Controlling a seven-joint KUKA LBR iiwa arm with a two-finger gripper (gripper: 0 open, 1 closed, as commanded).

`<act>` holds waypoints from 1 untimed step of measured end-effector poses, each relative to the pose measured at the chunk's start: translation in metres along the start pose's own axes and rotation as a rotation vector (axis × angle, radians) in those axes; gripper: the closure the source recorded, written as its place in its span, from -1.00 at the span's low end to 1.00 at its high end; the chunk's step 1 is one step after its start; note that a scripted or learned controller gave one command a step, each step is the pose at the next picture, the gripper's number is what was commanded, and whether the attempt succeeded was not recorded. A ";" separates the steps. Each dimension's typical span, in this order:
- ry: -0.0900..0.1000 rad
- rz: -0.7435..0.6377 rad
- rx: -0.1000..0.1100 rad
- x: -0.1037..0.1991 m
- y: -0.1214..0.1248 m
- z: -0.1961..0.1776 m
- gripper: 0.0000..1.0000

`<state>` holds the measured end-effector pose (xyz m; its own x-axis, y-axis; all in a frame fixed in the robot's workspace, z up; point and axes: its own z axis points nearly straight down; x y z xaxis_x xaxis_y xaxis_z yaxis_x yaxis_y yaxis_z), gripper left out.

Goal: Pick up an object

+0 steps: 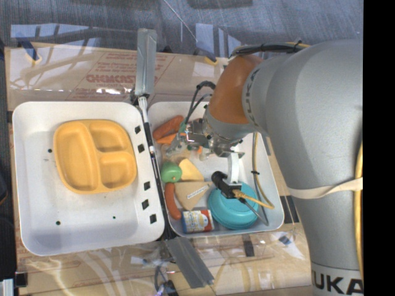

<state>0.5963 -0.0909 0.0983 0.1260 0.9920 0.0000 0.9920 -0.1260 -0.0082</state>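
Note:
My gripper (pixel 186 138) is low in the upper part of the right bin (pixel 276 209), just right of an orange carrot (pixel 167 129) that lies by the bin's top left wall. The grey arm and its orange band cover the bin's upper right. Below the gripper are a yellow cheese wedge (pixel 191 168) and a green round piece (pixel 171 172). A tan bread slice (pixel 191 194), a red-orange sausage (pixel 172 202), a small can (pixel 196 221) and a teal bowl (pixel 233 212) fill the bin's lower part. Nothing visibly sits in the gripper.
The left bin (pixel 37 217) holds a yellow divided plate (pixel 94 155) in its upper half. A grey divider bar (pixel 145 60) runs between the bins. Cardboard lies behind both bins.

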 end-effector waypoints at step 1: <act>-0.001 -0.005 -0.001 0.000 0.001 -0.011 1.00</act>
<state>0.5971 -0.0912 0.1096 0.1215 0.9926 -0.0009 0.9926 -0.1215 -0.0070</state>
